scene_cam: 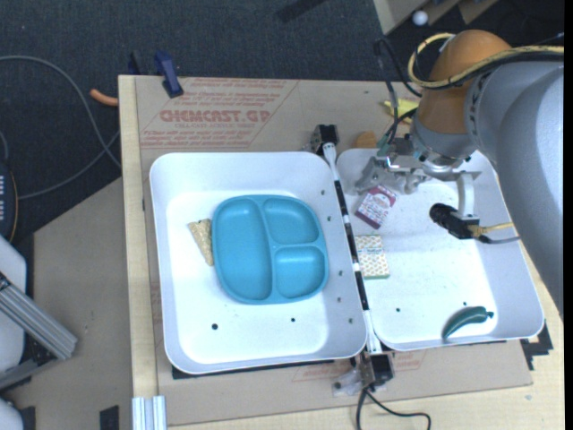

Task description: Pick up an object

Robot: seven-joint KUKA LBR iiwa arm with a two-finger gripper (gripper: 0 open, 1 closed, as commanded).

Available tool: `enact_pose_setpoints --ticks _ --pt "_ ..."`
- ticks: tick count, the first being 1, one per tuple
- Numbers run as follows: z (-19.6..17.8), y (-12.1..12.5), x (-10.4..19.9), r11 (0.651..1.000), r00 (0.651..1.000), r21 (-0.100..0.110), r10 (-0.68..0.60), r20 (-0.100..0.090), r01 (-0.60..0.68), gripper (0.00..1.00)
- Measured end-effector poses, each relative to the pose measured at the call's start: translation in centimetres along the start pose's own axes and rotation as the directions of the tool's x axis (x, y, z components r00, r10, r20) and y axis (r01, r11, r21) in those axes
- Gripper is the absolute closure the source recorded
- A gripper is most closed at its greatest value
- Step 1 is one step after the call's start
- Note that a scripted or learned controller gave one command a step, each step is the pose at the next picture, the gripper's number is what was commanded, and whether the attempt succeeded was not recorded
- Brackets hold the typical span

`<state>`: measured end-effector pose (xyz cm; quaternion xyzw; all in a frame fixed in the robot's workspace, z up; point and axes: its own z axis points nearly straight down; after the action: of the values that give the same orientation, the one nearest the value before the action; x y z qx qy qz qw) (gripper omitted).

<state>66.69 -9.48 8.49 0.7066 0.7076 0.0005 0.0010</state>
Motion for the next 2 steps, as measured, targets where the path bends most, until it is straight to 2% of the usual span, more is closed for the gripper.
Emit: enact_pose_setpoints --ticks 2 --pt "-0.01 -0.02 0.35 1.000 1.000 0.002 0.001 0.000 -0.001 0.00"
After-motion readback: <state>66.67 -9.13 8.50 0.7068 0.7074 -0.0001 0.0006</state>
